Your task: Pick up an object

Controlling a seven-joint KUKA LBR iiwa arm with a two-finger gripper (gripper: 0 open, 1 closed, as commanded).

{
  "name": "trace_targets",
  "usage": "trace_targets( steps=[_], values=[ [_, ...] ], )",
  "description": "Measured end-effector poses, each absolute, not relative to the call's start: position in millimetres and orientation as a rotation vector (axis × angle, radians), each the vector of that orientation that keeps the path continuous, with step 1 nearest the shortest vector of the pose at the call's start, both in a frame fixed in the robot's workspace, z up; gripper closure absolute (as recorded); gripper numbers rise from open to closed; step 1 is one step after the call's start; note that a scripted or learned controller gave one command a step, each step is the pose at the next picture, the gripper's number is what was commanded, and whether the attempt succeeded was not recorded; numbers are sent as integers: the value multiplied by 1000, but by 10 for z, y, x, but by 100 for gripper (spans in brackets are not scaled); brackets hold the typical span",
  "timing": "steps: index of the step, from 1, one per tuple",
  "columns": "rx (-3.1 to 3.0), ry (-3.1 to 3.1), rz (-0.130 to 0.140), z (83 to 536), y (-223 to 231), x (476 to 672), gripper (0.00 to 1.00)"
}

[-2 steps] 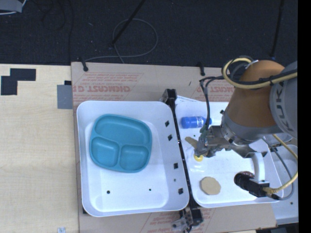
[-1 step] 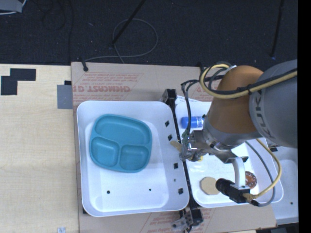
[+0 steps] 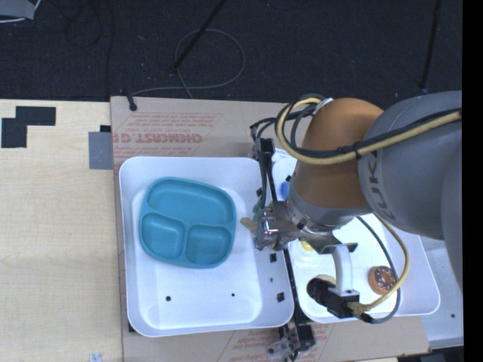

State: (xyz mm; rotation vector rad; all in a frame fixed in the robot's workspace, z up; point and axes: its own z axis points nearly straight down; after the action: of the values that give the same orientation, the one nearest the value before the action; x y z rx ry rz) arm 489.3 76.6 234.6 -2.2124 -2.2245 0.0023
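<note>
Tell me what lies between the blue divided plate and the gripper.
In the camera view, only bare white floor of the left bin lies between the blue divided plate and the gripper, near the bin's right wall.

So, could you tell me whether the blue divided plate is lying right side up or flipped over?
Right side up: the blue divided plate shows its three hollow compartments facing upward, flat in the left bin.

Lighting: even, overhead, moderately bright. White bins near overexposure, with glare on the right one. Soft shadow under the arm. Dark upper background underexposed. Focus slightly soft throughout; noticeable grain.
</note>
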Motion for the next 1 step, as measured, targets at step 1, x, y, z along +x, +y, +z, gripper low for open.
trace_targets(
  steps=[1],
  values=[
    [-2216,-2222,5,2326,1066,4916,100]
  ],
)
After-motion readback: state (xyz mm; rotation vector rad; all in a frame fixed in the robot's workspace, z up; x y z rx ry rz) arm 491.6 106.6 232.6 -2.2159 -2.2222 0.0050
